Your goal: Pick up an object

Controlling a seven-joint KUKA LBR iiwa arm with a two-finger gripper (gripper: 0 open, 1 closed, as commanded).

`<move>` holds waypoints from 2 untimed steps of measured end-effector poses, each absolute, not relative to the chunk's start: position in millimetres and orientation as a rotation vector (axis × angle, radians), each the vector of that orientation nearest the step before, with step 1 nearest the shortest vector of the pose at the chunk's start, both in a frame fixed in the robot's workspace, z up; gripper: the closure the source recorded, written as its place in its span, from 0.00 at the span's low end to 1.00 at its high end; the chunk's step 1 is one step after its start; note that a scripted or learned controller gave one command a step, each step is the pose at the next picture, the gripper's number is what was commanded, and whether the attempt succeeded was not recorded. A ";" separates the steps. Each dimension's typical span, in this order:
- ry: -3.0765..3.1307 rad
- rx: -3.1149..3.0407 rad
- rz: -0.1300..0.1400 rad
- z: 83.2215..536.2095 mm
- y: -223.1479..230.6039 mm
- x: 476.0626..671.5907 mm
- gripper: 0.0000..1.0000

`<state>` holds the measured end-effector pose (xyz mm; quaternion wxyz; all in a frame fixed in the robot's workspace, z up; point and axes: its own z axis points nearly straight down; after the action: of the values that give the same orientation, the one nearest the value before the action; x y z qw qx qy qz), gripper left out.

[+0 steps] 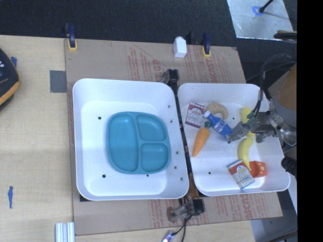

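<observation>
The right bin (222, 188) holds several small items. A carrot (200, 141) lies at its left side, with a red and white box (195, 114) above it. A blue bottle (219, 125) lies near the middle, below a beige pastry (218, 108). A banana (246, 148) lies right of centre above a red carton (241, 174). My gripper (236, 134) reaches in from the right, low over the bin. It sits between the blue bottle and the banana, close to both. Nothing visibly hangs from it.
The left bin (86, 135) holds a blue divided plate (138, 141). A second yellow item (246, 115) lies near the gripper's upper side. An orange-red piece (258, 169) sits beside the carton. The arm's body (282, 110) overhangs the right bin's right edge.
</observation>
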<state>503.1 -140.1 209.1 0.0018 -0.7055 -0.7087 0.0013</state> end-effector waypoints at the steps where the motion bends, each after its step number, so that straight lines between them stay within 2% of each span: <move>1: -2.224 -2.215 0.007 133.5 -211.4 558.0 0.00; 2: -2.223 -2.212 0.004 91.1 -149.2 475.1 0.00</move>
<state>475.1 -149.2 91.1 0.0028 -0.7055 -0.7087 0.0014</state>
